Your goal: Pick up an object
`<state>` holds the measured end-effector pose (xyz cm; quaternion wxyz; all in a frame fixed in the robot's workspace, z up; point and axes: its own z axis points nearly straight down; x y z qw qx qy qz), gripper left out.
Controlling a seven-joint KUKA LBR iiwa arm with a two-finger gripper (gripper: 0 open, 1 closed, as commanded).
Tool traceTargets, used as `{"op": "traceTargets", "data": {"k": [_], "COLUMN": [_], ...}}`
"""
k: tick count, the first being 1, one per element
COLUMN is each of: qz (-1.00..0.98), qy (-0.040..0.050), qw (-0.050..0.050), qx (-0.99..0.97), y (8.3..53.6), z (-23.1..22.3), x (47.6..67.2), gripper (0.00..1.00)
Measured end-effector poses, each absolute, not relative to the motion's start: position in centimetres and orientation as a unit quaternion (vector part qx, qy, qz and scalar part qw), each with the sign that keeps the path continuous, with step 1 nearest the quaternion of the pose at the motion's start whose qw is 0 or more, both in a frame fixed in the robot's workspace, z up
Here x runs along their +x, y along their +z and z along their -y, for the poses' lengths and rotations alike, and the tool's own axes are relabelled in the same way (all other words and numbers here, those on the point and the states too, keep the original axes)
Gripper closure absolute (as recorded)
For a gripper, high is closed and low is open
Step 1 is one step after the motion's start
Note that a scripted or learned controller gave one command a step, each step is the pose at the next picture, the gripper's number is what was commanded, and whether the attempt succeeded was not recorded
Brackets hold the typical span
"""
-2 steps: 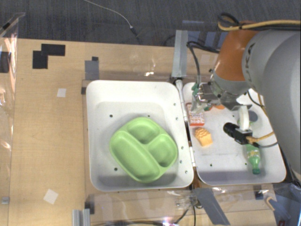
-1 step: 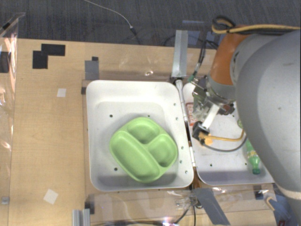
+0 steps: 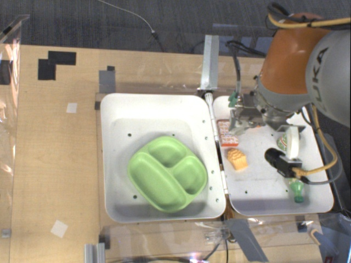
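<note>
The small red-and-white packet (image 3: pixel 227 134) lies at the far left of the right bin (image 3: pixel 263 199), hard against the wall shared with the left bin, with an orange ridged block (image 3: pixel 237 159) just near of it. A descent here risks fingers striking that wall or nudging the block, so the packet slides instead of lifting. The hand (image 3: pixel 245 115) hangs just right of the packet; how far it is open I cannot tell. The arm (image 3: pixel 299 53) leans in from the right.
</note>
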<state>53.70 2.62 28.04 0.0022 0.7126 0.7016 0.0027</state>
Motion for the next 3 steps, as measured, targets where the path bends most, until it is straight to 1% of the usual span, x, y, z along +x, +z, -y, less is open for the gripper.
{"op": "traceTargets", "data": {"k": [1, 2, 3], "qz": [-0.461, -0.140, -0.358], "qy": [0.0005, 0.0002, 0.0001], "qw": [0.000, -0.001, -0.001], "qx": [0.888, 0.990, 0.934], "y": [23.7, 24.5, 21.0], "z": [0.5, -4.0, -3.2], "x": [48.7, 51.4, 48.7], "gripper": [1.00, 1.00, 1.00]}}
